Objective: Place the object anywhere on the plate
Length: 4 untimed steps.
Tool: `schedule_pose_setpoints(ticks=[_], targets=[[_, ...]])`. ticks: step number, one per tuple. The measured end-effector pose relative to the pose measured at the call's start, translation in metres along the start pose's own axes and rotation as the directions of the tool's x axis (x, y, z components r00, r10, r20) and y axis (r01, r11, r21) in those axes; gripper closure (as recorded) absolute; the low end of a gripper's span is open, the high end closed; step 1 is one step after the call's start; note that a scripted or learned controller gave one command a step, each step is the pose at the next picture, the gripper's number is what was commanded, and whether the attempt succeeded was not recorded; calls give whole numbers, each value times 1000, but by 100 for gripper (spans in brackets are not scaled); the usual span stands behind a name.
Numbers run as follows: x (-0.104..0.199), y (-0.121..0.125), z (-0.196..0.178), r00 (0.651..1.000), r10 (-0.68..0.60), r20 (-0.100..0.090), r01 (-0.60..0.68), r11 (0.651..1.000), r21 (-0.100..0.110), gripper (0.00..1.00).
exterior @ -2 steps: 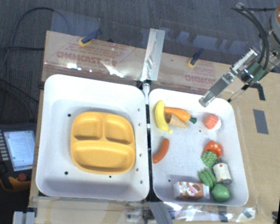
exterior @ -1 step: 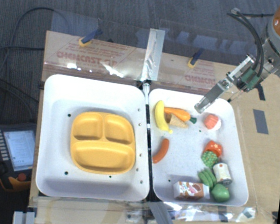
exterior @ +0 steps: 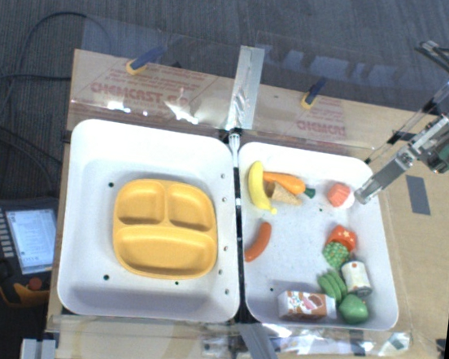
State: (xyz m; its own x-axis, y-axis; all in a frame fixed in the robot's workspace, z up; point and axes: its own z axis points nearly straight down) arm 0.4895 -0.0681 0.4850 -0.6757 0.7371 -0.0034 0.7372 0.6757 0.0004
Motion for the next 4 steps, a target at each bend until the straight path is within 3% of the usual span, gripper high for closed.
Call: schedule_pose_setpoints(ticks=[1, 4], targets=[[0, -6, 0, 998, 59, 0, -59, 998, -1, 0], [-1, -6, 0, 998, 60, 0, -60, 998, -1, 0]])
